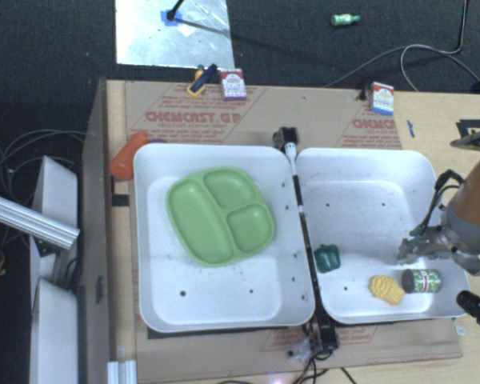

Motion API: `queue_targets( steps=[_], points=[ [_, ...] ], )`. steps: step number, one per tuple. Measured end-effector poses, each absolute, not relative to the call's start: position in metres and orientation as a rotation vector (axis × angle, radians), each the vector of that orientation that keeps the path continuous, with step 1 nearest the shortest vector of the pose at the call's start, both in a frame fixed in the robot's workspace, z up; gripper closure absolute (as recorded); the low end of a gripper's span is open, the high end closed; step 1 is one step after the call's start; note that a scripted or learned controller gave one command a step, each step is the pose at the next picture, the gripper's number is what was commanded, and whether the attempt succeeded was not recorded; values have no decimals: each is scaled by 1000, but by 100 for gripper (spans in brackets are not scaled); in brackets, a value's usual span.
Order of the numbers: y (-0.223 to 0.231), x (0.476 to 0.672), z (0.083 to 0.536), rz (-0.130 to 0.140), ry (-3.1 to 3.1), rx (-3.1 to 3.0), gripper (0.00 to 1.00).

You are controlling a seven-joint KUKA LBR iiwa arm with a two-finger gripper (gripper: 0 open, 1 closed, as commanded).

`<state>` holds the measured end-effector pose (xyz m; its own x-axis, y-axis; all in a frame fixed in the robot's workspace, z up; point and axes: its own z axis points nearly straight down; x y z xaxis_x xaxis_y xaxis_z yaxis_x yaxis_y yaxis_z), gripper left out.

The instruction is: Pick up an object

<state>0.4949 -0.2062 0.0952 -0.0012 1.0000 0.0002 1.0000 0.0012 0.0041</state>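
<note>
Can (422,280) lies on side, lower right of right bin (360,174), long axis left-right, just below gripper (416,249). Yellow piece (386,289) touching can's left. Finger state: cannot tell. Green pepper (326,258) farther left.

The green three-part plastic tray (220,214) lies in the left white bin (168,306). Right of that tray, in the right white bin (360,174), sit the small green pepper toy (327,258), then the yellow corn toy (387,288), then the small can (422,280).
</note>
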Motion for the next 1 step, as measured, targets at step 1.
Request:
queue_targets(
  steps=[1],
  points=[
    [-206, 495, 95, 5, 2221, 2218, 0]
  ],
)
